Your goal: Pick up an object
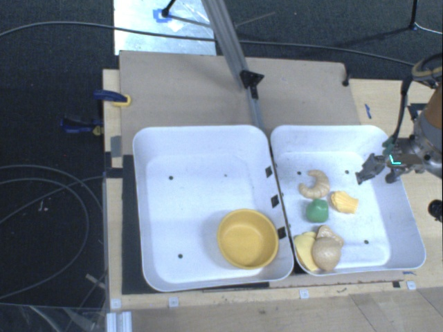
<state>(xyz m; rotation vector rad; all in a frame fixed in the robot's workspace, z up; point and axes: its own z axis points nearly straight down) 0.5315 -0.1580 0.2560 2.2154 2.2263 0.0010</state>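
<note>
2 white bins sit side by side on the bench. The left bin (166,151) holds a yellow bowl (247,238) in its near right corner, upright, close to the wall shared with the other bin. The right bin (325,138) holds 5 small things. A tan croissant (316,183) lies near the middle. Just near of it sits a green block (318,210), and right of the block lies a yellow piece (344,202), close to the block but apart from it. In the near left corner a beige lump (326,249) rests against a flat yellow item (304,245), the 2 touching.

The gripper (377,168) comes in from the right and hangs over the right side of the right bin, beyond the yellow piece and well apart from the croissant. 2 dark fingers (365,171) point left, but whether they are spread or pressed together cannot be told at this slant. Nothing shows between them. A teal light glows on the wrist just behind them.

A grey pole (225,30) slants from the far edge down to the bins' far rim. A blue clamp (104,97) with a yellow tip grips the bench's left edge.
</note>
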